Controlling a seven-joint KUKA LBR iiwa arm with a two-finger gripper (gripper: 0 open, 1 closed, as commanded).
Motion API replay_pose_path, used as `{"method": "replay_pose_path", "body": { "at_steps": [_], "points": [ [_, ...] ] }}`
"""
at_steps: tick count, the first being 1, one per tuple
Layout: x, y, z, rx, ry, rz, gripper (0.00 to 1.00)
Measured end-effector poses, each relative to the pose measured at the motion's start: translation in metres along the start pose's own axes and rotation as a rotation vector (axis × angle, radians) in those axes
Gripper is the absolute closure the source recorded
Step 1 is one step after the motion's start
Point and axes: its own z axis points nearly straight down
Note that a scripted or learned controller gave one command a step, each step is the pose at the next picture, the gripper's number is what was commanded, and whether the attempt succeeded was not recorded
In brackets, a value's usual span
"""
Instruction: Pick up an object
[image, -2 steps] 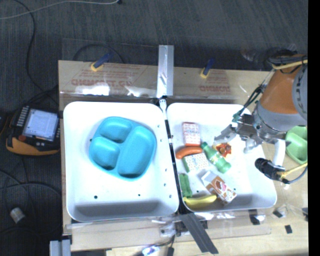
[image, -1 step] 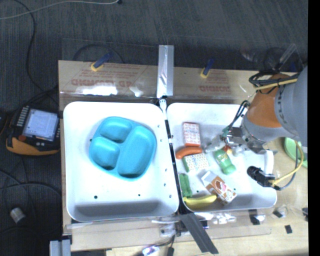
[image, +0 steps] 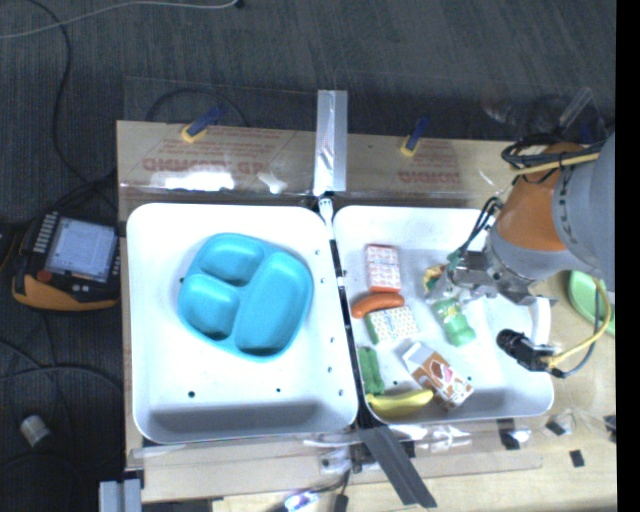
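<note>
Writing (image: 200, 160) on backboard, illegible

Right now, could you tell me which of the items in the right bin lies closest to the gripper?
The small green bottle, lying just below the gripper; the hot dog, the banana and the boxes lie farther left or lower.
</note>
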Motion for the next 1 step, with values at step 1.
{"method": "replay_pose_path", "body": {
  "at_steps": [1],
  "points": [
    [0.0317,-0.0102,-0.0931,0.014,-0.001,0.025,1.00]
  ]
}}
